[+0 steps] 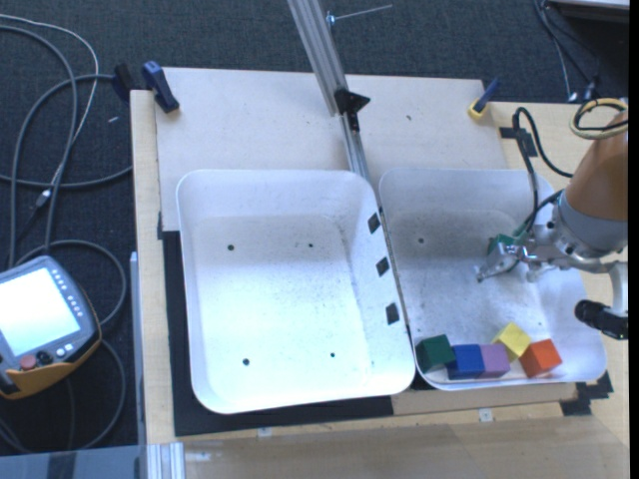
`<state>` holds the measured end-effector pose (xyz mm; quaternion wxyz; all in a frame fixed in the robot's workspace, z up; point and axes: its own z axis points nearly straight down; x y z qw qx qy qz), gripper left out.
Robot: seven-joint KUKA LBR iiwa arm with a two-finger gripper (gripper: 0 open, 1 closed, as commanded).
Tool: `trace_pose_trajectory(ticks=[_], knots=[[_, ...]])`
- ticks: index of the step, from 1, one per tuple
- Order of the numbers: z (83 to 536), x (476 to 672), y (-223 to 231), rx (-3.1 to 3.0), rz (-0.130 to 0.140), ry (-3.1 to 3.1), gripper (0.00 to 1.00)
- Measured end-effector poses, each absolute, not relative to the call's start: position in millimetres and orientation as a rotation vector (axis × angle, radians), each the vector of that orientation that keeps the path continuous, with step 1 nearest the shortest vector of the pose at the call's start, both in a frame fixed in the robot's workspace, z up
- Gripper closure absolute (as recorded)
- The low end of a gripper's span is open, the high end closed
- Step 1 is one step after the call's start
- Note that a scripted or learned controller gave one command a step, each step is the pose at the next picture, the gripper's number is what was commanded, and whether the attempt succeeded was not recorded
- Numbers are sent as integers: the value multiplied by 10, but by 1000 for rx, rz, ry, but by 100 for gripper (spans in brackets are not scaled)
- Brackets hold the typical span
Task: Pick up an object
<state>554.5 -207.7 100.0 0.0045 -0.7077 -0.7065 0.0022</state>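
Several small blocks lie in a row along the near edge of the right bin (449, 208): a green block (433, 350), a blue block (465, 359), a purple block (494, 358), a yellow block (513, 339) and an orange block (540, 356). My gripper (492, 265) hangs over the middle right of this bin, pointing left. It is well behind the blocks and apart from them. Nothing is seen in it.
The left bin (200, 208) stands beside the right one, with a metal pole (319, 48) rising from the bench between them. Black clips sit on the shared wall. A teach pendant (40, 317) and cables lie on the floor at left.
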Motion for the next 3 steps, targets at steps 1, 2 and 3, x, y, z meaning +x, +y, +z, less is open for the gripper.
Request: trace_pose_trajectory(ticks=[1, 2, 3], knots=[[998, 6046, -1762, -2218, -3, -2230, 0], [1110, 6033, -1778, -2220, -3, -2227, 100], [2059, 6180, -2041, -2227, -6, -2229, 100]])
